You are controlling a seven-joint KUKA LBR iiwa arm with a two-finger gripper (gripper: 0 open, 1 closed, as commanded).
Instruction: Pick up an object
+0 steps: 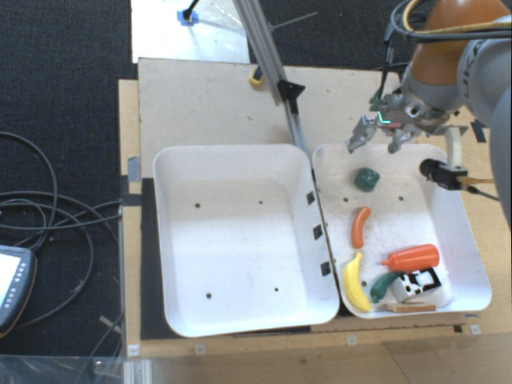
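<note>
My gripper (377, 139) hangs over the far end of the right bin (464, 238), its two grey fingers spread apart with nothing between them. A small dark green lump (367, 178) lies just below and in front of the fingertips, apart from them. Further toward the near end lie an orange carrot-like stick (360, 226), a yellow banana (354, 282), a red-orange bottle (413, 257), a dark green piece (383, 285) and a black-and-white object (418, 283).
The left bin (172, 238) sits beside the right one, sharing a ridge with black clips (318, 230). A slanted grey pole (268, 50) crosses above the bench. A black fitting (438, 171) sits at the right bin's far right rim. Cables lie on the floor at left.
</note>
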